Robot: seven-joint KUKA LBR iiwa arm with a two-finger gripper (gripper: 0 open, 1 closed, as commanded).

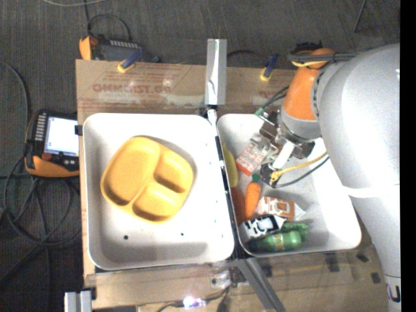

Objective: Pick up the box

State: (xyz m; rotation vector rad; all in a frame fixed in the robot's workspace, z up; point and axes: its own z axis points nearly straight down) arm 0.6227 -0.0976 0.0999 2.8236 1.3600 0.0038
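A small orange and white box (279, 207) lies in the right bin (338, 229), near its front. My gripper (264, 147) hangs over the back half of that bin, reaching in from the right. It is above and behind the box, clearly apart from it. Right beside the gripper, on its left, lies a red and white packet (247, 156). I see nothing held in the gripper.
An orange carrot (251, 197) lies left of the box. A black and white item (262, 225) and a green bottle (281, 240) sit at the bin's front. A yellow strip (231, 168) leans on the right bin's left wall. The left bin (97, 239) holds a yellow divided plate (148, 178).
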